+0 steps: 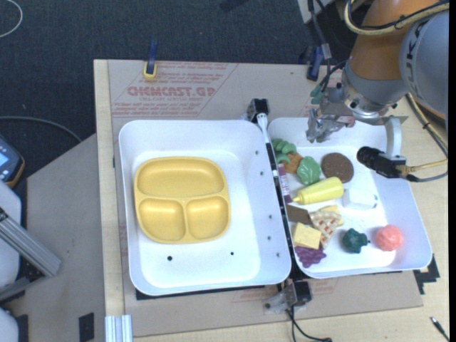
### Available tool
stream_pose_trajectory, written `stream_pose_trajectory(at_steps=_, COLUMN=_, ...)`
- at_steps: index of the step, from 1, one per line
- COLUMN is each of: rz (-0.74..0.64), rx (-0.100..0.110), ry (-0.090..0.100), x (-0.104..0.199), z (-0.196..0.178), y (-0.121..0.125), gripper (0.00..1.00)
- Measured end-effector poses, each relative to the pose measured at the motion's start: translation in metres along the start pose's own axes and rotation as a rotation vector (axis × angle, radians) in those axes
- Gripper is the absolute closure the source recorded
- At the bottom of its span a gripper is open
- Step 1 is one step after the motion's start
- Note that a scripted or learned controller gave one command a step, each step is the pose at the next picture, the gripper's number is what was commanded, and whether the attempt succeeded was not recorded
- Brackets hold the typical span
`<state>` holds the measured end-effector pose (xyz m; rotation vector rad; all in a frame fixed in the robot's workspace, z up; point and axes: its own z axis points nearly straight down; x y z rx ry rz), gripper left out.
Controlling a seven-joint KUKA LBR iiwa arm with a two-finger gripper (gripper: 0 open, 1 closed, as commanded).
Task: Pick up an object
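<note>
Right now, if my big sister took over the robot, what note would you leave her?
Pincer: above the back of the right bin, nothing seen in it; I can't tell if it's open or shut.
Things: toy food lies in the right bin, including a brown disc, a yellow bottle, a pink ball and a dark green piece. A yellow divided tray sits in the left bin.
Done: nothing picked up.
Left: grab one object and lift it.

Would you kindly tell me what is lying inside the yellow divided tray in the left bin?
All three compartments of the yellow tray look bare; no item lies in them. The tray rests on the floor of the left bin, hiding the patch beneath it.
</note>
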<state>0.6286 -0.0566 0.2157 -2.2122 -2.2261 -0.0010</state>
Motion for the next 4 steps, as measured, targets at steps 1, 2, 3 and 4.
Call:
stream_pose_trajectory(at_steps=1, rz=-0.001, rx=-0.006, ry=-0.001, x=0.061, z=-0.013, y=0.006, gripper=1.00)
stream_pose_trajectory(at_steps=2, rz=0.001, rx=-0.006, ry=-0.002, x=0.102, z=-0.016, y=0.004, gripper=1.00)
stream_pose_trajectory(at_steps=3, rz=0.004, rx=-0.006, ry=-0.003, x=0.096, z=-0.017, y=0.017, gripper=1.00)
stream_pose_trajectory(at_steps=4, rz=0.008, rx=0.001, ry=-0.003, x=0.084, z=-0.009, y=0.012, gripper=1.00)
